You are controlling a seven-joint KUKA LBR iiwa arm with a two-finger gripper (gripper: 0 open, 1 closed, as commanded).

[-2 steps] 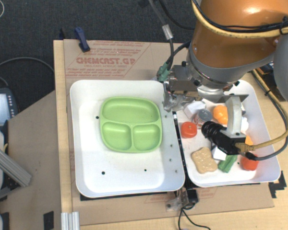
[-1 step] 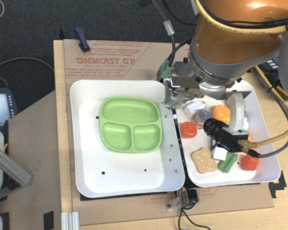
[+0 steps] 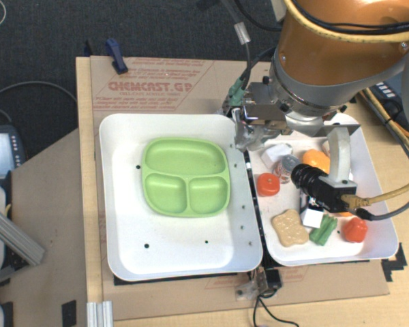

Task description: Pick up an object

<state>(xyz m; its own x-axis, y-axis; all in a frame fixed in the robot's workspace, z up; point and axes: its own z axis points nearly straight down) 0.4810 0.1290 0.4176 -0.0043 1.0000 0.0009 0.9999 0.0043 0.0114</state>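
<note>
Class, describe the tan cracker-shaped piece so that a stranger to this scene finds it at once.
Start at the right-hand shallow white bin, under the arm. Go to its near edge, beside the divide between the bins. There lies the flat tan cracker-shaped piece, lumpy-edged and speckled, unlike the green block and red objects nearby.

Cardboard sheet (image 3: 150, 80): red print, "CHEMCAST" legible; smaller line beneath unreadable.

A light green plastic plate with three parts (image 3: 186, 176) sits in a shallow white bin (image 3: 123, 203). A small round orange-red toy (image 3: 268, 184) and a tan cracker-shaped toy (image 3: 290, 227) lie nearby.
</note>
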